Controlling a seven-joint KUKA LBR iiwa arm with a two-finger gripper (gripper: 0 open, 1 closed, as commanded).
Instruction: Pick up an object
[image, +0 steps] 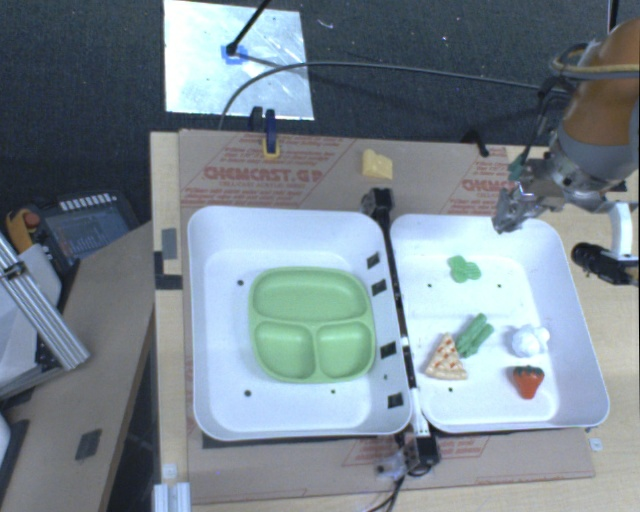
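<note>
reaching in from the right, the grey arm with its orange band (605, 105) was seen above the far right corner of the right bin (575, 300). the gripper (507, 214) was held over that bin's far rim, with nothing seen between the fingers; whether the fingers were released or clenched could not be told from this slanted view.

five small things were found in the right bin. a small green leafy piece (463, 268) was placed toward the far side, well apart from the rest and nearest to the gripper. a green bean bundle (474, 333) was laid at a slant near the middle, its lower end just beside a pizza slice (446, 359). a white lumpy object (527, 341) was seen to the right of the beans, and a strawberry (528, 380) was set just in front of it, toward the near rim.

the left bin (215, 300) was occupied by a light green divided plate (310, 325) with three compartments, lying flat near the middle.

on the table (330, 165) beyond the bins, a small yellow block (377, 164) was noted, along with a blue and yellow clamp (269, 131) at the far edge.
</note>
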